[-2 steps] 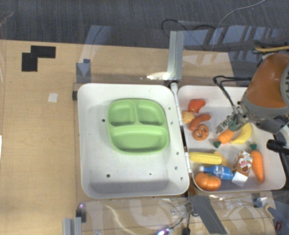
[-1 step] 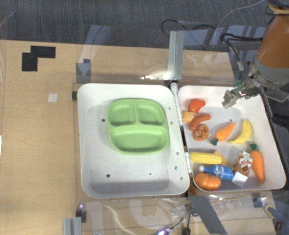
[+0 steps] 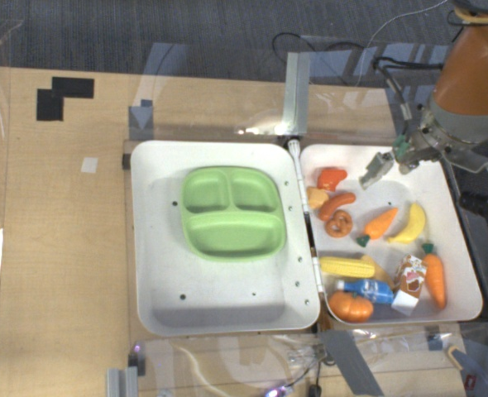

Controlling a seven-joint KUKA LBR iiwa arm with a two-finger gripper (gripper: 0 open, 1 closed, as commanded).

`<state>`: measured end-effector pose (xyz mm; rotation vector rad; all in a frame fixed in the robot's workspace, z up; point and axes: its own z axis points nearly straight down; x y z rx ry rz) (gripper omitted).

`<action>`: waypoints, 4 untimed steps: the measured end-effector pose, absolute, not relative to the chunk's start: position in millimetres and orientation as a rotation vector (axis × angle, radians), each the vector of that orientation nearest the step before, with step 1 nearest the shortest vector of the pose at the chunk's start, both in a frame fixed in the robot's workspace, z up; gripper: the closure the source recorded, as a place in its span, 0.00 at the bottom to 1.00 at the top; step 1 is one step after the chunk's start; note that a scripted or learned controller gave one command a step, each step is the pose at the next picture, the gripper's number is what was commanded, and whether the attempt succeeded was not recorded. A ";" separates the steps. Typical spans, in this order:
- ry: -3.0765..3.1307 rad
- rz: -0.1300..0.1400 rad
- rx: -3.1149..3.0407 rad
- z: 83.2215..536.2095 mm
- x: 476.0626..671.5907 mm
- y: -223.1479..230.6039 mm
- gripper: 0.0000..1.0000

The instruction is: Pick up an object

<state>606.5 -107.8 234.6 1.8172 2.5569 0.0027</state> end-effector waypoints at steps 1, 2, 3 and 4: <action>2.666 0.002 1.658 112.1 616.8 -135.9 0.00; 2.722 0.008 1.540 90.0 595.2 -157.2 0.00; 2.720 0.014 1.536 101.3 597.8 -155.8 1.00; 2.714 0.004 1.570 160.3 615.5 -121.3 1.00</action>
